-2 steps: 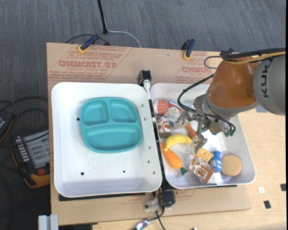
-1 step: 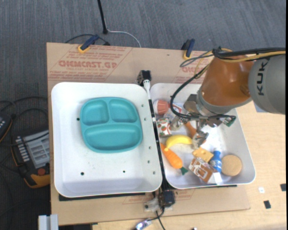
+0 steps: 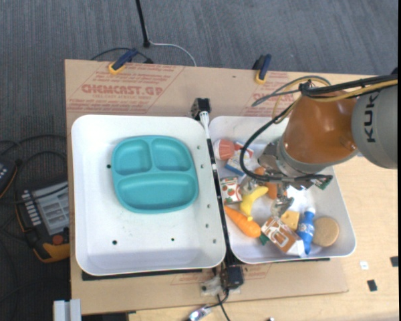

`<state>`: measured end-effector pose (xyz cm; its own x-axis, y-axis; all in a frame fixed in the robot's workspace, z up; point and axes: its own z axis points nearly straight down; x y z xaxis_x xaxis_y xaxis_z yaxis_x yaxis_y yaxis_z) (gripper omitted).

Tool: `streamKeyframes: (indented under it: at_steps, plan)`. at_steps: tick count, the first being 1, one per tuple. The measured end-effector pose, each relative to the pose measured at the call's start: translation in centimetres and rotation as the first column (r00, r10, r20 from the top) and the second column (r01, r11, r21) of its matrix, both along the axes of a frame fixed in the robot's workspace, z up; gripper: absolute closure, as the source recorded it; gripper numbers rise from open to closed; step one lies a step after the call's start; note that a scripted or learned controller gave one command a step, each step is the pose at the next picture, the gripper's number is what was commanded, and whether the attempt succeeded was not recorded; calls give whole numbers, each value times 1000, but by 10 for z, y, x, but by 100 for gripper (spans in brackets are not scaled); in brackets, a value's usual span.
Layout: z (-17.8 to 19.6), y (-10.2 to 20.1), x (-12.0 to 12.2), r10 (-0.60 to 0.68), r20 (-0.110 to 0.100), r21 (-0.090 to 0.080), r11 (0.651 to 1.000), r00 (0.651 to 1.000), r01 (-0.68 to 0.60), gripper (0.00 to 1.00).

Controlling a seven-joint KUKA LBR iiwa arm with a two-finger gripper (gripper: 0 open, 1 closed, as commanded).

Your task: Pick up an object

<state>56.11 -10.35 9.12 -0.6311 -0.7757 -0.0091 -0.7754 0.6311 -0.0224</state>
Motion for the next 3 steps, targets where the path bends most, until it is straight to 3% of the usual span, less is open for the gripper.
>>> streamKeyframes:
  at_steps: [1, 2, 3]
  plan:
    - [-1, -3, -32, 355, -1, 0, 935, 935, -355, 0]
    - [-2, -4, 41, 407, -16, 5, 913, 913, -407, 0]
    - [-1, 4, 2, 363, -9, 2, 932, 932, -363, 0]
